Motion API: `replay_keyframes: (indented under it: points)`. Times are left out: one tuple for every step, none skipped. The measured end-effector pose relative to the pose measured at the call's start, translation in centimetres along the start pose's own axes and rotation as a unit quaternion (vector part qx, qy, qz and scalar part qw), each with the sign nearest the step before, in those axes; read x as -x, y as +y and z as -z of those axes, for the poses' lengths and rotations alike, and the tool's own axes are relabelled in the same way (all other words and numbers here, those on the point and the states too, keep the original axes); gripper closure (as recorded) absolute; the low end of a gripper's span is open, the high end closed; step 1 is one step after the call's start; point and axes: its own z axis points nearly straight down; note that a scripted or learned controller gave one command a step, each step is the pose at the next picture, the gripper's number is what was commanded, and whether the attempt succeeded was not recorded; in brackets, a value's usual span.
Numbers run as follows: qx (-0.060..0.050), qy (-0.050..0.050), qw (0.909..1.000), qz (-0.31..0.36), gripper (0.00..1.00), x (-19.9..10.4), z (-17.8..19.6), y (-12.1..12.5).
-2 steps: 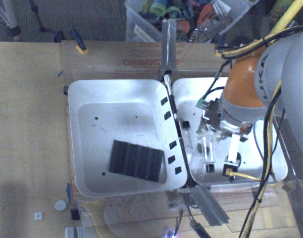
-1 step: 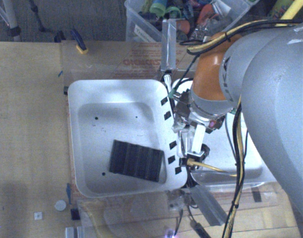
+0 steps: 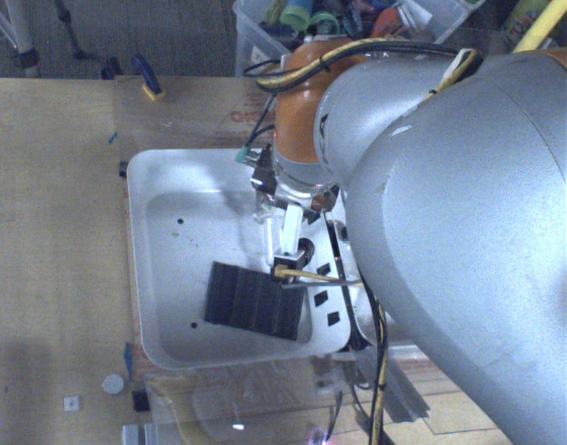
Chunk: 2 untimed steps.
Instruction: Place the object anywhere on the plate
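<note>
Where the end effector (image 3: 285, 260) hangs, the black plate (image 3: 254, 301) lies just below.

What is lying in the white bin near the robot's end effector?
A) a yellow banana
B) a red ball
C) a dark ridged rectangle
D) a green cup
C: a dark ridged rectangle lies flat in the white bin, just below the end effector.

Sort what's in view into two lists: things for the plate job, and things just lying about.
For the job:
gripper
thin stick at the gripper's tip
black ridged plate
white bin

Lying about:
tub of colourful items
blue clamp
small round cap
</note>
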Motion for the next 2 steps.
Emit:
replay_keyframes:
  points:
    - [0.003, 0.001, 0.9564, 0.292, 1.00, -6.3, 5.9, -0.4]
    - [0.003, 0.001, 0.9141, 0.405, 1.00, -8.6, 13.6, 0.8]
